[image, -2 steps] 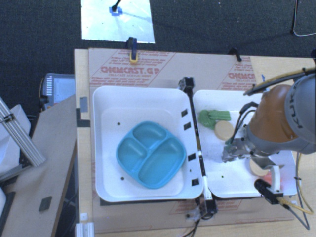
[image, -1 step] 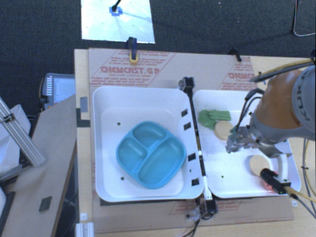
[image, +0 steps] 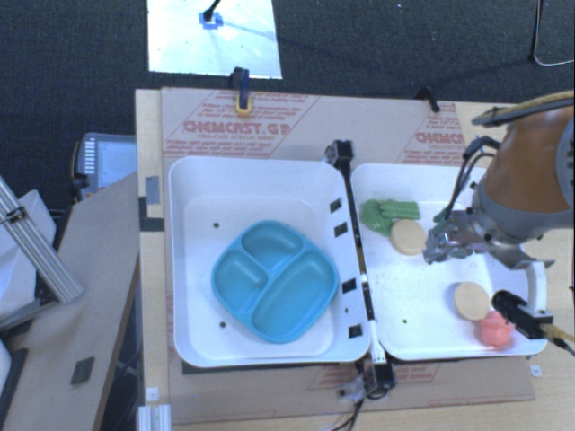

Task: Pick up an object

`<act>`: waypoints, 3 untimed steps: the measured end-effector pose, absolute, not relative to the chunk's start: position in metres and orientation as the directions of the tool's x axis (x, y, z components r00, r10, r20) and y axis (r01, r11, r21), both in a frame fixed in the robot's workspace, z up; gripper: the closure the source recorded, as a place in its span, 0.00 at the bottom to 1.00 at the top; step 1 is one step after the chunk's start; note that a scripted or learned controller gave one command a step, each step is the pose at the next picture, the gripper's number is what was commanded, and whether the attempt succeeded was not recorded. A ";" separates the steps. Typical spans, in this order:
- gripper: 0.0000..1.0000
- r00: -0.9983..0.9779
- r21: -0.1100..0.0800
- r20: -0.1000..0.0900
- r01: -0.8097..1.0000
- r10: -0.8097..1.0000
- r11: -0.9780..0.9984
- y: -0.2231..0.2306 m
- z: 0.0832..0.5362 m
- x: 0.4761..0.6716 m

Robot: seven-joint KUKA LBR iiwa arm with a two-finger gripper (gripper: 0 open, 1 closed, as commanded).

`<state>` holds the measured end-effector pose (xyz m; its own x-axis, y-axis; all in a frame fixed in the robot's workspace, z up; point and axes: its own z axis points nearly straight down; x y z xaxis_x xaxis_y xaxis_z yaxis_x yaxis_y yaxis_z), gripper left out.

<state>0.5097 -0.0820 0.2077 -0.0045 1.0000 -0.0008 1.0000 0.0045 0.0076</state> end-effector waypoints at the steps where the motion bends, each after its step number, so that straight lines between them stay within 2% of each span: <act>1: 1.00 -0.005 0.008 -0.001 1.000 1.000 0.005 -0.082 0.262 0.512; 2: 1.00 -0.010 0.002 0.001 1.000 1.000 0.010 -0.029 0.261 0.501; 3: 1.00 -0.009 0.001 0.001 1.000 1.000 0.009 0.015 0.254 0.503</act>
